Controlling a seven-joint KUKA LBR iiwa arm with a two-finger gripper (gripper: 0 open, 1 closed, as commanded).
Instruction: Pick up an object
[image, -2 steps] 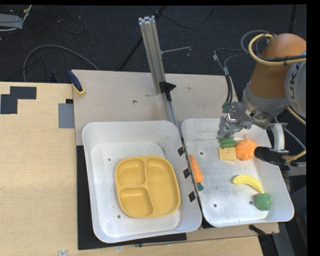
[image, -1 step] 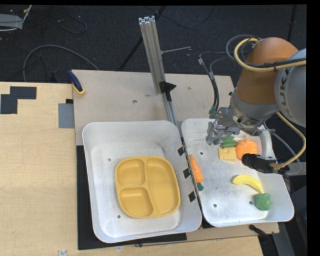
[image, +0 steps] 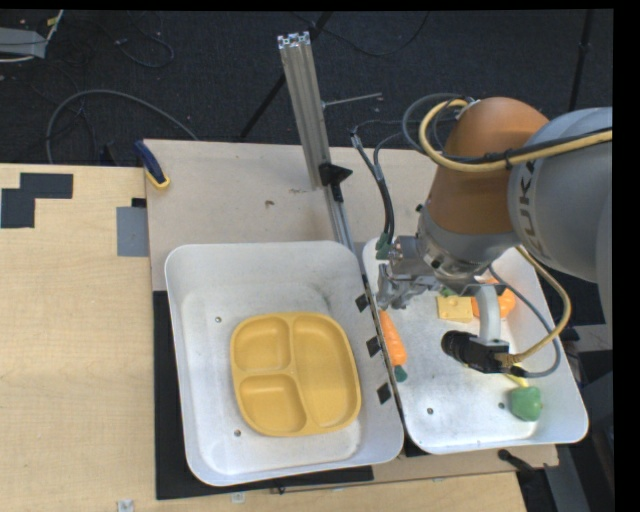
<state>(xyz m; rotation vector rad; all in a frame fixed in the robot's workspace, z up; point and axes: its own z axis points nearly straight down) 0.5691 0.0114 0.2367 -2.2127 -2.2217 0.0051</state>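
Note:
My gripper hangs low over the left side of the right bin, close to the wall shared with the left bin. Just below it in the view lies an orange toy carrot with a green tip, pointing along that wall. I cannot tell whether the gripper touches the carrot. A pale yellow block lies to the right of the gripper, partly under the arm. An orange piece peeks out beside the wrist. A green rounded object rests near the bin's lower right corner.
A yellow plate with three compartments lies in the middle of the left bin. A grey metal post rises behind the bins. The arm's large orange and grey body hides the right bin's far part.

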